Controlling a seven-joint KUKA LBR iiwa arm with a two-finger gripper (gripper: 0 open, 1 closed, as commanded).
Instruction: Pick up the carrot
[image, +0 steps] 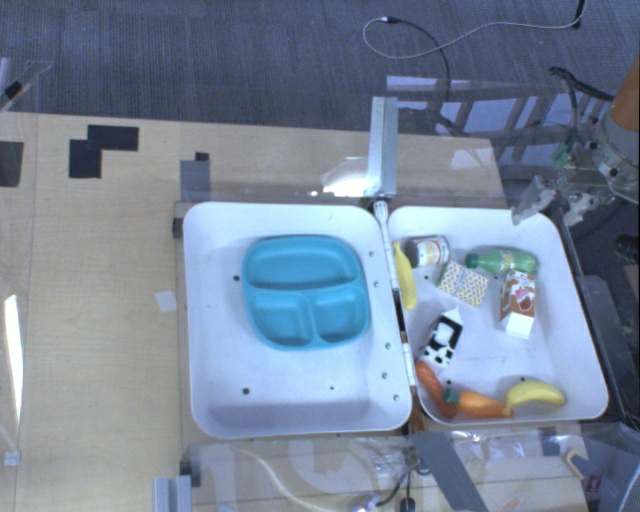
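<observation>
I see my pincer (560, 195) poised over the right bin's (575, 300) far right corner; I cannot tell how far it is parted, and I see nothing in it. The carrot (478, 404) lies along that bin's near edge, between a red pepper (431, 381) and a banana (534, 395). A blue tray (304, 291) sits in the left bin (215, 330).

Carrot (478, 403) lying along the right bin's (575, 300) front edge beside a banana (533, 395); blue divided plate (304, 291) centred in the left bin (215, 330)
</observation>
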